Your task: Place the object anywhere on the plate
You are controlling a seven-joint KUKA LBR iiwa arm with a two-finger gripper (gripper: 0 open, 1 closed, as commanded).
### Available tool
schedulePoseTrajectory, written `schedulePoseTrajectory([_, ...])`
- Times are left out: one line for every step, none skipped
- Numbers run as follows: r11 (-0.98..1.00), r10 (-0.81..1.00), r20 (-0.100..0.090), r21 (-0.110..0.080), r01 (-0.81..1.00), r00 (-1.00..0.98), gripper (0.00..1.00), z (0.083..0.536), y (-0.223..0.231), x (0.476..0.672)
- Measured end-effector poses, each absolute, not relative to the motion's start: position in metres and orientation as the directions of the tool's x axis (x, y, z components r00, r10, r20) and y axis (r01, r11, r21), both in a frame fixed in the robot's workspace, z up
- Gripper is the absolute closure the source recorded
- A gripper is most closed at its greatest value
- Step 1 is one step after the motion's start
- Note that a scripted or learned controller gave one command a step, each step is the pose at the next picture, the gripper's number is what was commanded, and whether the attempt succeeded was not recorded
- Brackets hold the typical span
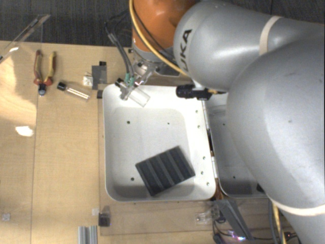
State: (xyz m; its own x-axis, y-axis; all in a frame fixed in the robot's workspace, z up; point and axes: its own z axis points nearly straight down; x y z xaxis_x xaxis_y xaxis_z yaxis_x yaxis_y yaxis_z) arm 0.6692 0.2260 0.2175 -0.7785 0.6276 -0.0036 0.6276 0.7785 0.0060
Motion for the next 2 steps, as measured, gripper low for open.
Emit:
schedulePoseTrajectory([0.888, 0.461, -0.006, 0.007, 0.461, -0.888, 1.0, 0.247, 0.229, 0.664])
schedulePoseTrajectory([0.919, 0.395, -0.01, 0.004, 0.395, -0.919, 1.0, 0.097, 0.23, 0.6])
